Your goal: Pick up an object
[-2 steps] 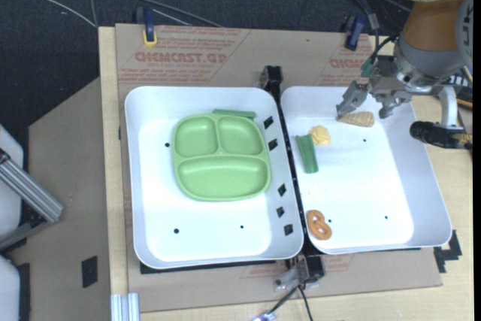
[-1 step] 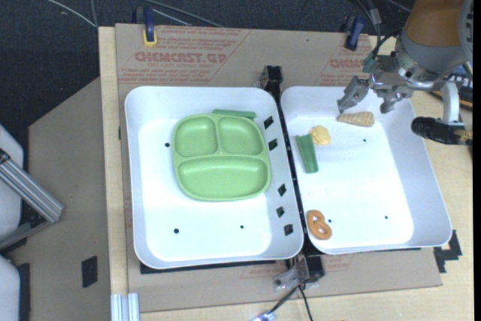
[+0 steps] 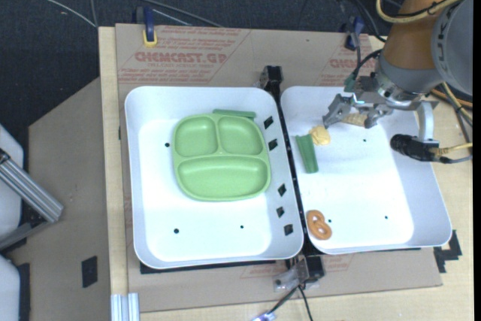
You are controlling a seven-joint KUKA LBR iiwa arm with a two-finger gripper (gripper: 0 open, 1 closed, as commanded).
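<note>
Left bin [image 3: 150, 162]: one green three-compartment plate [image 3: 221, 158], with a flat green piece [image 3: 234, 114] just beyond its far edge.

Right bin [image 3: 391, 199]: a pale yellow lump [image 3: 321, 136], a green stick [image 3: 307, 152] just beside it near the divider, and an orange pretzel-shaped piece [image 3: 318, 225] at the near edge.

Pincer [image 3: 350, 113]: over the right bin's far part, fingers spread, nothing between them, near the yellow lump but apart from it.

Table [image 3: 203, 56]: brown board with red lettering.
</note>
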